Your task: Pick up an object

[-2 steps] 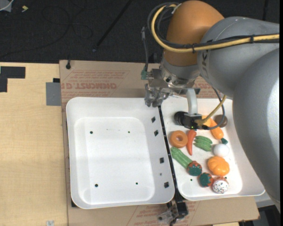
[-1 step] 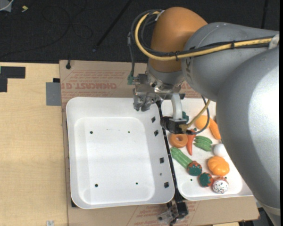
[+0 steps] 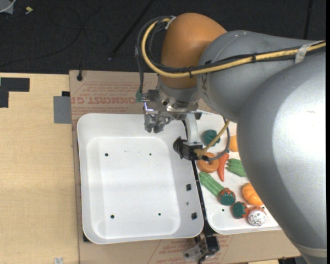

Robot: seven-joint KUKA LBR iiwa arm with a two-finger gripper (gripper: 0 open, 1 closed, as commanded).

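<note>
My gripper (image 3: 153,124) hangs over the far rim of the left white bin (image 3: 93,175), near that bin's right corner. I see nothing in it. The right bin (image 3: 239,228) holds several small toy foods: a long green vegetable (image 3: 211,182), a red chili (image 3: 223,167), an orange piece (image 3: 207,164), a teal round piece (image 3: 209,136), a green pod (image 3: 237,168), a red and teal piece (image 3: 227,196) and a white speckled ball (image 3: 256,218). All of these lie to the right of the gripper. The arm hides much of the right bin.
The grey arm with its orange band (image 3: 190,37) covers the upper right of the view. Both bins rest on a cardboard sheet (image 3: 107,92) on a pale wooden bench (image 3: 27,175). A black divider (image 3: 199,194) runs between the bins.
</note>
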